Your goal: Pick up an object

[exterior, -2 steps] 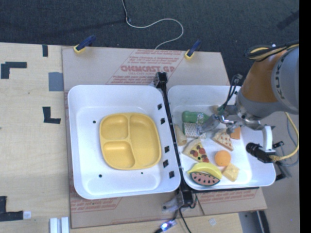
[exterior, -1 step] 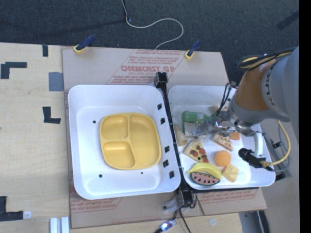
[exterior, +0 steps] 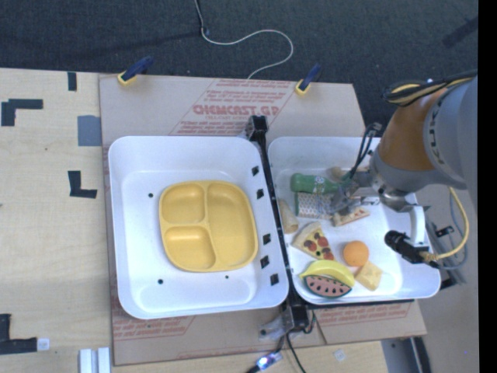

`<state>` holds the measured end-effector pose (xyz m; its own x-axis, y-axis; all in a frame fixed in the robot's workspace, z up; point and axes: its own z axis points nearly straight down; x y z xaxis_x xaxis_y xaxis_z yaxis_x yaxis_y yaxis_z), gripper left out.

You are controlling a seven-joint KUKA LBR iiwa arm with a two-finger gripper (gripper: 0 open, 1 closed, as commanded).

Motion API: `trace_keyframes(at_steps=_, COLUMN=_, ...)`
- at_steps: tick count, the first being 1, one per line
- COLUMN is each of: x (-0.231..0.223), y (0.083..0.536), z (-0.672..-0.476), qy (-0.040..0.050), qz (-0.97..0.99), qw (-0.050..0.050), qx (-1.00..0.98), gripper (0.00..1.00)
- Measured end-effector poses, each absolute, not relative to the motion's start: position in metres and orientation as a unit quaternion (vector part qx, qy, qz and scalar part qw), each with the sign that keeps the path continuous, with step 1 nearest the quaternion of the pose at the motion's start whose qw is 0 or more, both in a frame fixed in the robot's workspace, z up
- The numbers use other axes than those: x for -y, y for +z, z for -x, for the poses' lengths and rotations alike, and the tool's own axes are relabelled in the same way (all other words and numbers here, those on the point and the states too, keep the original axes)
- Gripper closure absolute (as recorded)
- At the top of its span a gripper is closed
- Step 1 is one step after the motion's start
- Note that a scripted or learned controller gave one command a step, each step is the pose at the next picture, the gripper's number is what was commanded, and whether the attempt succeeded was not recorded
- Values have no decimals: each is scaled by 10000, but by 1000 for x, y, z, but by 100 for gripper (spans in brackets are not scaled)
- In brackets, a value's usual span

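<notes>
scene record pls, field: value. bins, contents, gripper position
left bin: yellow divided plate
right bin: green bottle, pizza slice, orange, banana, watermelon slice, cheese wedge, small pieces I can't identify
gripper: low in the right bin's upper part, beside the green bottle
grasp: nothing visibly held

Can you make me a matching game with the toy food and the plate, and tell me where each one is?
Things:
1. yellow plate
2. orange
3. green bottle
4. watermelon slice

Places:
A. right bin, near the front edge
B. left bin, in the middle
C. right bin, toward the back
D. right bin, just right of the pizza slice

Pairs: 1-B, 2-D, 3-C, 4-A
</notes>
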<state>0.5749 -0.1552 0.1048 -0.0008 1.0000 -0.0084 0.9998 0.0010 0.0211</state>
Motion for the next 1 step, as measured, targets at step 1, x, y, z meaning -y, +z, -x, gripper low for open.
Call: trace_keyframes(at_steps=1, x=150, y=167, z=-574, qy=10, qz=-7064, qw=16, qx=-7078, gripper=100)
